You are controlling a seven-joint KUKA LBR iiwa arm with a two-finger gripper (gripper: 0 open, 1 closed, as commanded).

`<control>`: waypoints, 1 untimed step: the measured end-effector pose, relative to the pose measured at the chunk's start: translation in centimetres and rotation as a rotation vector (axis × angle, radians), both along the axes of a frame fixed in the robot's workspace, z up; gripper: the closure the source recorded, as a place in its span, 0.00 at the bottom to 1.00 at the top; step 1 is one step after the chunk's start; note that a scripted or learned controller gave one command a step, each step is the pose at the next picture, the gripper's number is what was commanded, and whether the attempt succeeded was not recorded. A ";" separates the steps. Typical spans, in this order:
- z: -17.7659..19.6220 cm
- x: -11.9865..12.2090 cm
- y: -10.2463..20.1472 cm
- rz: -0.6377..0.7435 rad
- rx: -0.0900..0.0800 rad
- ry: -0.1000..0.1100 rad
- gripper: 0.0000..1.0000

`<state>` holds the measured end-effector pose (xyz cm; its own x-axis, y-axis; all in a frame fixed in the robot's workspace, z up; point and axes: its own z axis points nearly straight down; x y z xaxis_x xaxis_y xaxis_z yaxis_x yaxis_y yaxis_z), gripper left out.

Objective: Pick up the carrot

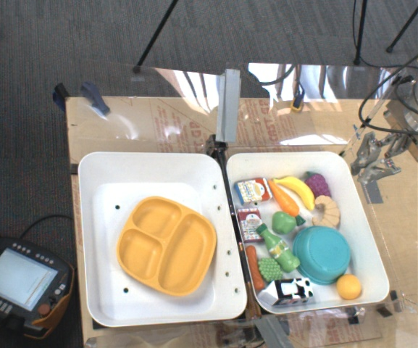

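The carrot (pixel 285 199) lies in the right bin (pixel 364 216), in its far half, slanting from upper left to lower right. Its flank is touching the banana (pixel 297 189) on one side, a small carton (pixel 252 191) sits just beside it on the other, and a green fruit (pixel 283 222) is at its lower end. Nothing has hold of it, so the task is at its opening step, the approach. The grey metal piece just outside the bin's far right corner looks to be the gripper (pixel 374 167), though the view there is cluttered with cables; whether it is open or closed cannot be told. The next move, as I judge it, calls for travel over the rim and a descent onto the carrot's middle, gripping across its width, where the banana leaves little room. A reddish-orange stick (pixel 252 265) by the near left wall could be mistaken for the target. By count: one carrot, one banana, two cartons (the second (pixel 250 225) just nearer), one teal bowl (pixel 322 254), one orange (pixel 349 286), one bunch of grapes (pixel 318 185), and one yellow divided plate (pixel 166 245) in the left bin (pixel 96 194); two bins in all.
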<state>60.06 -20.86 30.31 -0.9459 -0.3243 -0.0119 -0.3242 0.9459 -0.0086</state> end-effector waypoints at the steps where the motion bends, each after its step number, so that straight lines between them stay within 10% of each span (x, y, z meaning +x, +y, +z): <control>1: -1.2 -6.3 -0.3 0.332 0.004 0.012 1.00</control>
<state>53.78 -21.16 29.14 -0.7889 -0.6145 -0.0030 -0.6145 0.7889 0.0009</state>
